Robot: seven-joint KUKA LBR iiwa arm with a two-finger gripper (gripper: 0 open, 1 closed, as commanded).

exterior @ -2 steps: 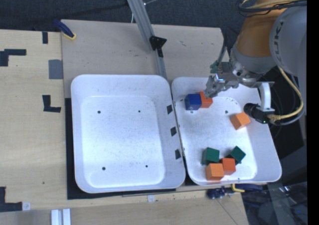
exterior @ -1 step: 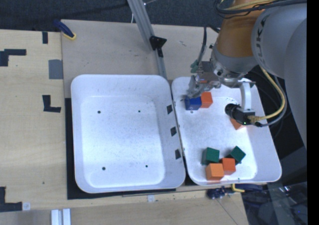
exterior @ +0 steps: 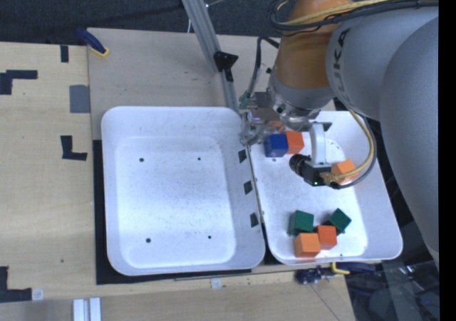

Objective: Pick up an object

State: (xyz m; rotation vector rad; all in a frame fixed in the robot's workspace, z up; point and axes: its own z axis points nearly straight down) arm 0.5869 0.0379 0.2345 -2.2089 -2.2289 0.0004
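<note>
Grey KUKA arm (exterior: 385, 63) with orange band (exterior: 310, 35) reaches in from the right, wrist over the far-left corner of the right bin (exterior: 377, 241). Gripper (exterior: 251, 127) sits low at that bin's far-left rim, right at the seam between the two bins. Jaw state: cannot tell, the tip is a small blurred metal cluster hidden under the wrist. Nothing seen held.

Blue cube (exterior: 275, 146) lies just right of the gripper, touching an orange cube (exterior: 294, 142) on its right; both in the far-left part of the right bin. Another orange block (exterior: 343, 169) is further right, beside a black camera-like module (exterior: 305, 168) hanging off the wrist. Near end of the right bin: green cube (exterior: 302, 221), dark green cube (exterior: 340, 219) tilted, orange cube (exterior: 308, 244) and small red-orange cube (exterior: 327, 234) touching it, all clustered.

Left bin (exterior: 114, 170) is white with a few dark specks. Grey metal pole (exterior: 203, 20) slants across the far bench. Blue-yellow clamp (exterior: 92, 40) sits at the far-left bench edge.
</note>
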